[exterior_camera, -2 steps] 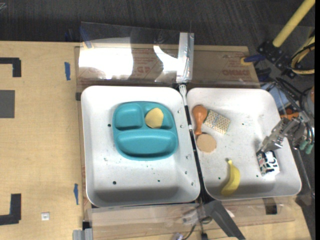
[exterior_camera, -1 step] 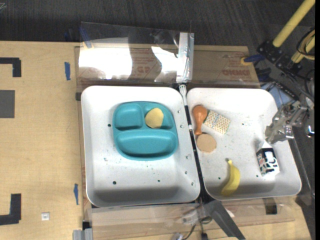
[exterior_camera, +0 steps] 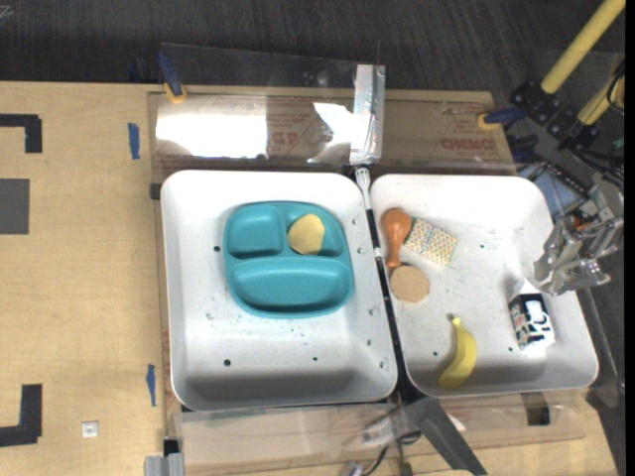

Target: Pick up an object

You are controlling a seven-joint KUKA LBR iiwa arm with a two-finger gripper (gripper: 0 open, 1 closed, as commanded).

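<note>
Hard to make out: the metal two-finger gripper [exterior_camera: 573,262] hangs over the right bin's right rim; I cannot tell its state.
Left white bin [exterior_camera: 198,345]: holds a teal divided plastic tray [exterior_camera: 288,281] with a round yellow ball [exterior_camera: 307,233] in its upper right compartment.
Right white bin [exterior_camera: 496,216]: yellow banana [exterior_camera: 459,352], black-and-white carton [exterior_camera: 531,320] just below the gripper, speckled sponge [exterior_camera: 432,243], tan disc [exterior_camera: 409,285], orange pear-shaped piece [exterior_camera: 396,232].
Open room: bare floor mid-bin.

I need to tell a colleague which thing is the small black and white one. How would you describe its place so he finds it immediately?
Look at the right bin of the two white bins. Near its right wall, just below the gripper, stands a small carton. It is the only black and white thing there; the banana to its left is yellow and curved.
</note>
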